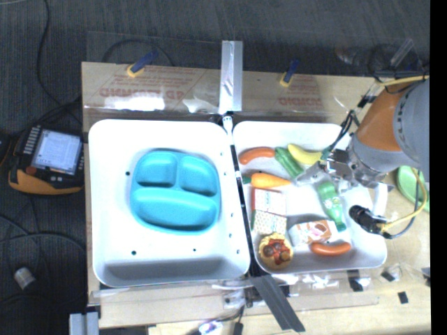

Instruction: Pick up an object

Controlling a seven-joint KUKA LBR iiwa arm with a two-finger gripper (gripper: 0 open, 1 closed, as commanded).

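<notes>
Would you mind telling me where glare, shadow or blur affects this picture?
Camera view: glare whitens the left bin walls and the clear sheet behind it; the blue tray casts only soft shadow; the small items in the right bin look soft, and the claw is blurred against the arm.

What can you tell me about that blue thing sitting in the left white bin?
The blue tray is a rounded, glossy, light-blue dish that looks like plastic, the kind of divided plate made for a child. Raised ridges split it into three compartments: two smaller ones along the far side and one wide one along the near side. It lies flat, right way up, near the middle of the left bin, resting on the bin's white floor. Nothing sits in its compartments, and nothing else touches it.
</notes>
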